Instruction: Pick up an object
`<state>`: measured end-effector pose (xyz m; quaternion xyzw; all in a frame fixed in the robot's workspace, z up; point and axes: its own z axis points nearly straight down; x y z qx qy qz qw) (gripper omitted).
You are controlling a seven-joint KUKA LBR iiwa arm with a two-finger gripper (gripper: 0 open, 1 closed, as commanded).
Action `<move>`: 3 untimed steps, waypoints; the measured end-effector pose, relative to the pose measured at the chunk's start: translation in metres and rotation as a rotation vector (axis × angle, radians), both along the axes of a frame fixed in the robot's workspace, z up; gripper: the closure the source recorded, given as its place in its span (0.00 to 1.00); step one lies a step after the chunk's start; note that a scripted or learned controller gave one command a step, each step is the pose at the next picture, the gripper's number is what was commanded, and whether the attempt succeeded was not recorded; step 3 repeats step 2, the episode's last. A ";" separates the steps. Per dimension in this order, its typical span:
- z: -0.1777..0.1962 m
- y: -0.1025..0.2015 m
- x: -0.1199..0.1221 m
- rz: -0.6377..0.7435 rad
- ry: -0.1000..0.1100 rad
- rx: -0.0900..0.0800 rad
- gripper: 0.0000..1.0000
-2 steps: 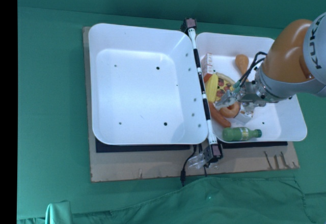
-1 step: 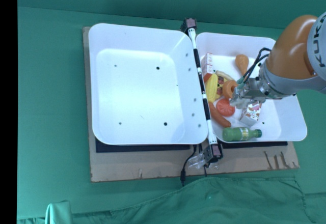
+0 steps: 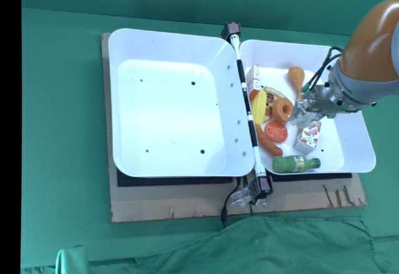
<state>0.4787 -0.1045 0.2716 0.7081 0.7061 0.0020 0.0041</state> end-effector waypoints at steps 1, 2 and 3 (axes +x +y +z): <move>0.044 -0.002 0.001 0.000 -0.001 0.000 1.00; 0.094 0.004 0.008 0.001 -0.002 0.001 1.00; 0.094 0.004 0.008 0.001 -0.002 0.001 1.00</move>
